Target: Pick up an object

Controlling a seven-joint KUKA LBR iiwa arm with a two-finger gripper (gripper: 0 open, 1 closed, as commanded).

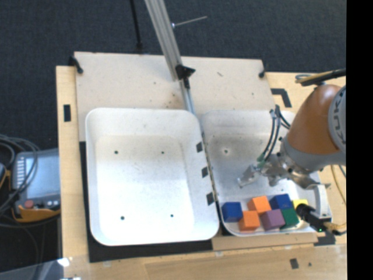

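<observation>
A desk (67, 156) bears two white bins, left bin (145, 174) and right bin (233, 133). At 6 o'clock in the right bin lie six blocks: two blue blocks (231, 210), two orange blocks (260, 203), one purple block (271, 218) and one green block (289, 216). The hand (247, 178) hovers at their 11 o'clock. I cannot tell its grip.

The gripper (246, 178) hangs over the middle of the right bin (233, 133), near a cluster along its near edge: a blue block (232, 210), an orange block (260, 203), a second blue block (281, 201), a second orange block (250, 220), a purple block (271, 219) and a green block (289, 217). The left bin (145, 174) sits just beside it on the table (67, 156).
</observation>
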